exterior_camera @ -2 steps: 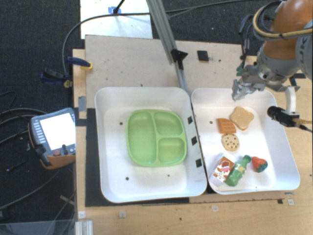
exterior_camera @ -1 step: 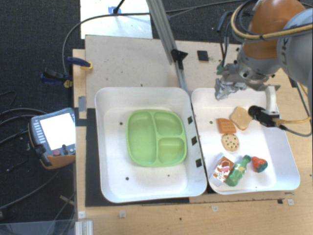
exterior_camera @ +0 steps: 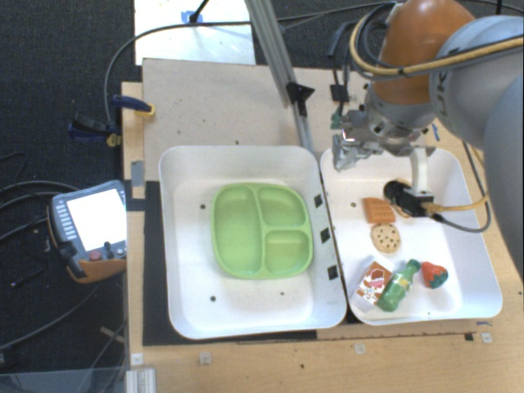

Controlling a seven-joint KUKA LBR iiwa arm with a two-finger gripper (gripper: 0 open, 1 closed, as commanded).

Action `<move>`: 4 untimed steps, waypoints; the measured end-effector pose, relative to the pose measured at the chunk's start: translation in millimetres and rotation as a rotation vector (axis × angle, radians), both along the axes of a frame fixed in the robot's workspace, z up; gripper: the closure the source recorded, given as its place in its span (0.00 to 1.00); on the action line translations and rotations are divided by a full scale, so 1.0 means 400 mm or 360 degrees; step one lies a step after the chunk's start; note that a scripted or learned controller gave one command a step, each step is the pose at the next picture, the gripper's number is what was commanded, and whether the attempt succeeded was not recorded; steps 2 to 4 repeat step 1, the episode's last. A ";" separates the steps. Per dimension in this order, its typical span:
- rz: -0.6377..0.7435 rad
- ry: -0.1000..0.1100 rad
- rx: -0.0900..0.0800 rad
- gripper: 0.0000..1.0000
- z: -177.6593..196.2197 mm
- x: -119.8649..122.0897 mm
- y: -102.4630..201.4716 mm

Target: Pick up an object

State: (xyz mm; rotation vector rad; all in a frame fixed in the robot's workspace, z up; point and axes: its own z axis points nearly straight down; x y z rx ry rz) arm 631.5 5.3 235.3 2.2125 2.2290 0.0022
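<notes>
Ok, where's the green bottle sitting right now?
The green bottle lies tilted near the front of the right bin, between the small carton on its left and the strawberry on its right, below the round cookie.

- The left bin (exterior_camera: 176,301) and right bin (exterior_camera: 479,289) are white.
- The divided tray (exterior_camera: 262,229) is light green.
- The square cracker (exterior_camera: 378,210) is orange-tan.
- The round cookie (exterior_camera: 385,237) is tan with dark specks.
- The bottle (exterior_camera: 398,286) is green.
- The strawberry (exterior_camera: 434,275) is red with a green top.
- The small carton (exterior_camera: 373,283) is red and white.
</notes>
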 end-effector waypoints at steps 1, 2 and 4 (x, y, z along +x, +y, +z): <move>0.0005 -0.0001 0.0003 1.00 0.021 -0.018 0.138; 0.0005 -0.0001 0.0003 1.00 0.021 -0.018 0.138; 0.0005 -0.0001 0.0003 1.00 0.021 -0.018 0.138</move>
